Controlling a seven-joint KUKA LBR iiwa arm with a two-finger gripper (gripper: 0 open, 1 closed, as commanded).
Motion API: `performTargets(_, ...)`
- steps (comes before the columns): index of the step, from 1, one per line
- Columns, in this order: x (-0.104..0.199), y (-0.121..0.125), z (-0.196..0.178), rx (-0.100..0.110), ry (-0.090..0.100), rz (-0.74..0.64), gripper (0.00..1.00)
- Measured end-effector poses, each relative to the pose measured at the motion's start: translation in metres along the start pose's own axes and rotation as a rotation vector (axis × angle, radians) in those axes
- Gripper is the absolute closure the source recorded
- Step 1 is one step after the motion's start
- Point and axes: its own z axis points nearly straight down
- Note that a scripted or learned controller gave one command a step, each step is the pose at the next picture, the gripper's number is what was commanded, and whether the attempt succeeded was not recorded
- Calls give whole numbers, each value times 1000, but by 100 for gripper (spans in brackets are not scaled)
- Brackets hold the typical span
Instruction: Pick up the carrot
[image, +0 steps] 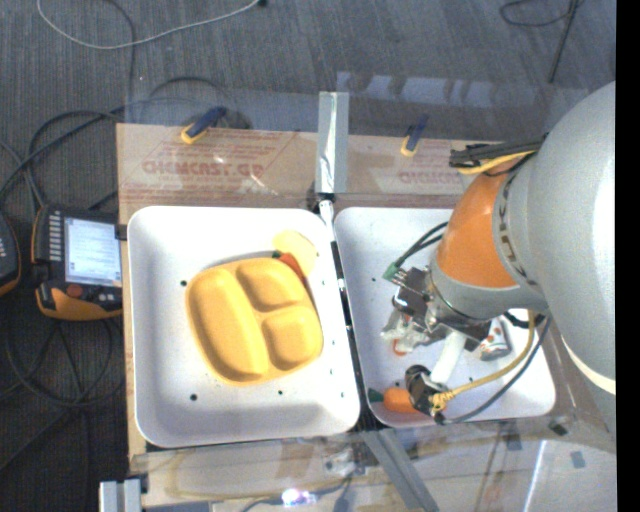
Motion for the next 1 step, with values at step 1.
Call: performTargets(1,-3,2,0,0,-1,403,100)
